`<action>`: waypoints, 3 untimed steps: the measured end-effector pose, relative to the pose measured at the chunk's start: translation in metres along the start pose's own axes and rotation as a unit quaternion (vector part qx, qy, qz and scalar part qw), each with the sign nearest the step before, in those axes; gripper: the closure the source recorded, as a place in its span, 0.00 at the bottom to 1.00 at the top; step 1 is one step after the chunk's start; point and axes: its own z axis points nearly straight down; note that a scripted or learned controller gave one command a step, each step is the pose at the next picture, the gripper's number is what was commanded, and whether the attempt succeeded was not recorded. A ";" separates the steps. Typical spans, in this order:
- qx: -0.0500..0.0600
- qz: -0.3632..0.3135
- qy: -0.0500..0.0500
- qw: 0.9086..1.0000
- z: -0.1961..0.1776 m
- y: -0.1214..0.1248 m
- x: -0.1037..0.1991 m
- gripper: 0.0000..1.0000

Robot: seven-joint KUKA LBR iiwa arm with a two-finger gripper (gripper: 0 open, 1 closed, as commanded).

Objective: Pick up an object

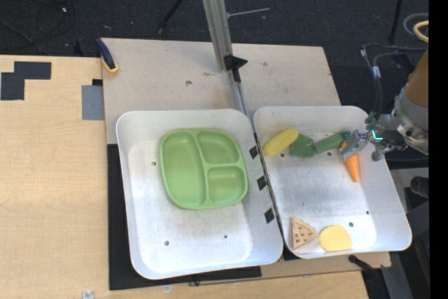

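Observation:
My gripper (355, 144) reaches in from the right, over the far right part of the right bin (392, 220). An orange carrot (353, 167) sits right below its tip, touching or nearly touching it; I cannot tell whether it is gripped. A green vegetable piece (315, 145) lies just left of the gripper, next to a yellow corn-like piece (280, 141). At the bin's near side lie a pizza slice (302, 232) and a yellow round piece (335, 238).
The left bin (140, 220) holds a green divided plate (204, 168). An aluminium post (217, 17) rises behind the bins. Black clips (260, 182) mark the rim between the two bins. Bare floor shows in the middle of the right bin.

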 end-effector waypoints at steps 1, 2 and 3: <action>-0.001 0.000 0.000 1.000 -0.001 0.001 0.000 0.00; 0.002 0.000 0.001 1.000 0.058 0.000 -0.009 0.00; 0.002 0.000 0.001 1.000 0.109 -0.009 -0.013 0.00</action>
